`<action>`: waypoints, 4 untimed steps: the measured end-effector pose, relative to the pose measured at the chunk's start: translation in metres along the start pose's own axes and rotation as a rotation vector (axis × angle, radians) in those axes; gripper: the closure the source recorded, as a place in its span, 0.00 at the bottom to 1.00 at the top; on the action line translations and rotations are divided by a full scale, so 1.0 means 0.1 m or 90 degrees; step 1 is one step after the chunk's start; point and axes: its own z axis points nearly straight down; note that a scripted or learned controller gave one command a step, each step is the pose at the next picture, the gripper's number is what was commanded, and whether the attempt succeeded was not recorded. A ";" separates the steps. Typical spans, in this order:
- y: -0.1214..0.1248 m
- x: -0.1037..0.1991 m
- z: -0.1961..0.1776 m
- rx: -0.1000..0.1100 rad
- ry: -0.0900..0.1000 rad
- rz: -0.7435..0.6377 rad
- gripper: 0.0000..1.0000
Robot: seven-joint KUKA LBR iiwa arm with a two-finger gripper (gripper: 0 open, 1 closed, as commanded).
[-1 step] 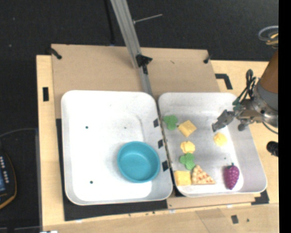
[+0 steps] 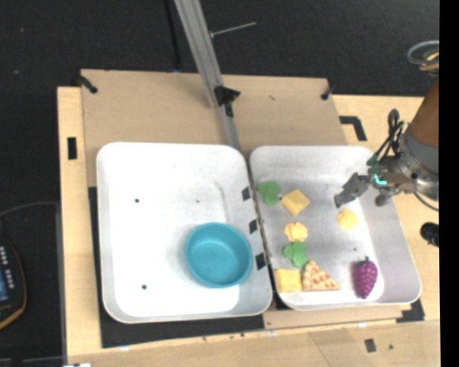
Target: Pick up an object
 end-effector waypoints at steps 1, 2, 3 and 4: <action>-0.05 0.03 0.62 0.005 0.000 0.002 0.00; -0.08 0.03 1.25 0.005 0.000 0.002 0.00; -0.08 0.02 1.39 0.002 -0.001 0.003 0.00; -0.06 0.01 1.27 -0.001 -0.001 0.006 1.00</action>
